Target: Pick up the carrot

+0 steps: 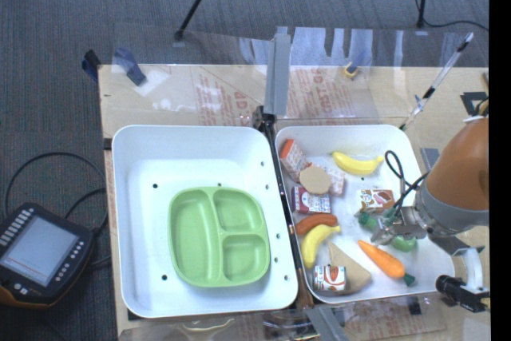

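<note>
The carrot (382,259) is orange with a small green top and lies slanted on the floor of the right bin (351,128), near its front right corner. My gripper (390,233) hangs just above and behind the carrot's thick end, reaching in from the right on the grey wrist below the orange band. Nothing of the carrot is lifted; it rests flat on the bin floor. A small green item (405,244) sits right beside the gripper, between it and the carrot.
The right bin also holds two bananas (358,164) (315,242), a sausage (316,222), a can (330,278), a pale wedge (351,264) and small boxes (377,199). The left bin (144,172) holds a green divided plate (217,235).
</note>
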### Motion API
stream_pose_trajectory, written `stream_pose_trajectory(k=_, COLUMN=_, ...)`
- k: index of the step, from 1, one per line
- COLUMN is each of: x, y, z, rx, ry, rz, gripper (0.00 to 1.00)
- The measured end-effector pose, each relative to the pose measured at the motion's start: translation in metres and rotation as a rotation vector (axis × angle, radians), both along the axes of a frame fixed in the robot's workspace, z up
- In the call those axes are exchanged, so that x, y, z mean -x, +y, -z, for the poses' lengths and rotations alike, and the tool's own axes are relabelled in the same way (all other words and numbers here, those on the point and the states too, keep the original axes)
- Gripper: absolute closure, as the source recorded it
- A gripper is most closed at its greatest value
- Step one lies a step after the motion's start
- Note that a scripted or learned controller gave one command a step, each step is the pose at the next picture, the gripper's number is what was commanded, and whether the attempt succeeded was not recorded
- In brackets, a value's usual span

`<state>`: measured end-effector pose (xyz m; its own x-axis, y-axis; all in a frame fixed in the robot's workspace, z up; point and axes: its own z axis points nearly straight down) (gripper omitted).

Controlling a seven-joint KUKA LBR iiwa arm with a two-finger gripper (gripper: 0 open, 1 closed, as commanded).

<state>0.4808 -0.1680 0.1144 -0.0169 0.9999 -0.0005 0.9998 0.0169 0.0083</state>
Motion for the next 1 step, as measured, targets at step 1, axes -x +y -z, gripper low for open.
stream_pose_trajectory(k=1, x=0.0001, y=-0.0001, z=0.0001, rx=0.0, ry=0.0, rz=0.0, gripper=0.0)
